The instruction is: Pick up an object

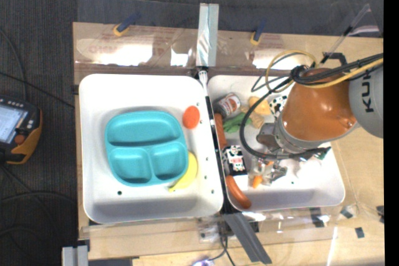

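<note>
Here the near edge of the bench (156, 233) shows metal brackets and bits of tape, partly cut off by the frame's bottom. Just beyond, the right bin (312, 196) holds a brown sausage-shaped piece (237, 191) lying against its near left corner, and the gripper (267, 172) hangs low over the bin floor beside it. The gripper is small and tangled with cable, and something orange (255, 182) sits at its tip; whether that is a held object or part of the clutter I cannot tell, nor can I tell how the gripper is set.

A black-and-white patterned item (234, 159) lies to the gripper's left, near the bin's dividing wall. The arm's orange band (315, 110) covers much of the bin's middle, hiding whatever lies beneath. Farther back, a small can (229, 104) lies tilted, with a yellowish object (260, 106) partly hidden behind black cable.

In the left bin (93, 146), a teal divided plate (146, 145) sits at the centre, a banana (186, 176) curls against its near right corner, and an orange ball (191, 116) rests beside its far right corner.

Beyond the bins, a clear plastic sheet (143, 50) glares. A handheld controller (19, 131) is cut off at the left edge.
</note>
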